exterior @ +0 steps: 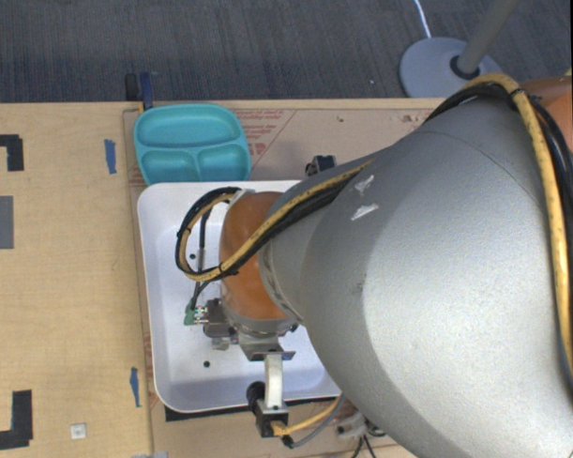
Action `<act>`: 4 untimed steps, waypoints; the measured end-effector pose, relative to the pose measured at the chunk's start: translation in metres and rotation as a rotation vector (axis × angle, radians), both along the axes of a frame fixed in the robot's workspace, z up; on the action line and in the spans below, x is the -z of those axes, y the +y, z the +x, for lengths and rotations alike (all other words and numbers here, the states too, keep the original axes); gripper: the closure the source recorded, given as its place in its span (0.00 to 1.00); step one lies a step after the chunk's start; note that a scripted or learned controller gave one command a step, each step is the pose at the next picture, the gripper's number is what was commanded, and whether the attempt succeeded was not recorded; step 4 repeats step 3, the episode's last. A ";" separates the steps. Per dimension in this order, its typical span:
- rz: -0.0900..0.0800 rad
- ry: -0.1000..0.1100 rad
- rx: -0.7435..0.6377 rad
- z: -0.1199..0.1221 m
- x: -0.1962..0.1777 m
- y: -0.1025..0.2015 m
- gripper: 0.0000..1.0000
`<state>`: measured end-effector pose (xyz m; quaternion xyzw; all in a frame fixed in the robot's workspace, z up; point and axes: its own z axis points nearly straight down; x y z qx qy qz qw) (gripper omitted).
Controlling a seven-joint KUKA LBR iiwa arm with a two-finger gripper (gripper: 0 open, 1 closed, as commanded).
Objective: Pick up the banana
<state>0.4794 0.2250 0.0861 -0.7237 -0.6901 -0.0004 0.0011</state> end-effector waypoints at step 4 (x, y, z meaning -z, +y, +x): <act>-0.001 -0.004 -0.049 0.001 0.000 -0.001 0.00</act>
